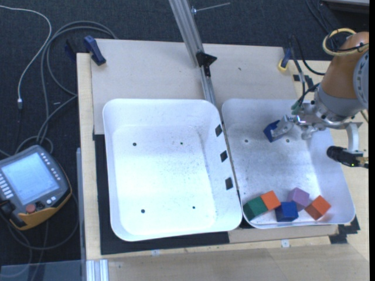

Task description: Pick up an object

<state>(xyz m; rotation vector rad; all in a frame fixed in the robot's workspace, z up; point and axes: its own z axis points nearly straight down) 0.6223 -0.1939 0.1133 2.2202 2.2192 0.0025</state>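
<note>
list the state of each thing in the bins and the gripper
gripper: over the right bin, jaws closed around a blue block
blue block: held at the gripper's tip, in the bin's upper part
right bin: five blocks clustered at its near edge
left bin: lying flat beside the right bin

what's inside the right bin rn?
Right bin: five blocks along the near edge, green, orange, blue, purple, red-orange. Another blue block sits by the hand. The arm covers the bin's far right corner.
</note>
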